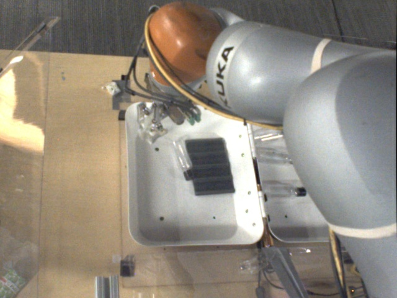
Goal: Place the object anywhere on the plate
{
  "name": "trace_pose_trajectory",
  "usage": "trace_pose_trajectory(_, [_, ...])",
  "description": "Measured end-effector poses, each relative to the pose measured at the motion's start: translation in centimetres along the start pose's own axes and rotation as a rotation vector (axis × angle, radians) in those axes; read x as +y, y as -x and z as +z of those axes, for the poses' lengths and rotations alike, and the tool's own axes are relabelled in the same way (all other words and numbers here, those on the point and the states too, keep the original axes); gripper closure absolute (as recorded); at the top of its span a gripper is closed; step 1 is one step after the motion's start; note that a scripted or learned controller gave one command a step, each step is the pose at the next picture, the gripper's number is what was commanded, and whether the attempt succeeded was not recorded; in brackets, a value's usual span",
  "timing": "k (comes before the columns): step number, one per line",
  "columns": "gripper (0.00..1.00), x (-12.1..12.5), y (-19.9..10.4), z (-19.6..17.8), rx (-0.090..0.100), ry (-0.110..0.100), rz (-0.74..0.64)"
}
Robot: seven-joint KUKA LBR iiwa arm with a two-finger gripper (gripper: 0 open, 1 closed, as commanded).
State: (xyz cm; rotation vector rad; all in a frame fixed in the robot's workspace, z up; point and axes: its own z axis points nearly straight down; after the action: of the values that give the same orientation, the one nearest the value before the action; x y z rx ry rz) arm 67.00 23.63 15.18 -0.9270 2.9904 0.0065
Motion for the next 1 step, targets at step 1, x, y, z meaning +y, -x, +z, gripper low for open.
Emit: trace_pose_trajectory(1, [1.0, 0.01, 0.28, -1.42, -0.012, 0.001, 0.003])
